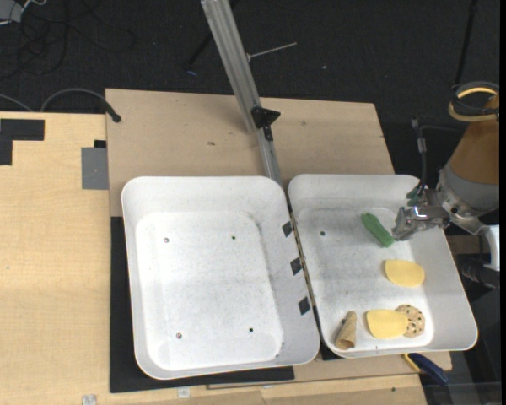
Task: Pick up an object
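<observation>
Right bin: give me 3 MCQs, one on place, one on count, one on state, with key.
1. Where does the green object lie?
A. In the left bin
B. In the right bin, upper part, beside the gripper
C. On the wooden bench outside the bins

2. How many yellow pieces are in the right bin?
A. Two
B. Four
C. None

3. What is the state of the green object?
A. Lifted clear above the bin
B. Lying on the bin floor
C. Standing inside the cone

Key:
1 B: the green object sits in the right bin's upper half, just left of the gripper.
2 A: one yellow piece lies mid-bin, and another lies lower, next to the cookie.
3 B: it rests flat on the white floor, well apart from the cone at the bin's lower edge.
</observation>
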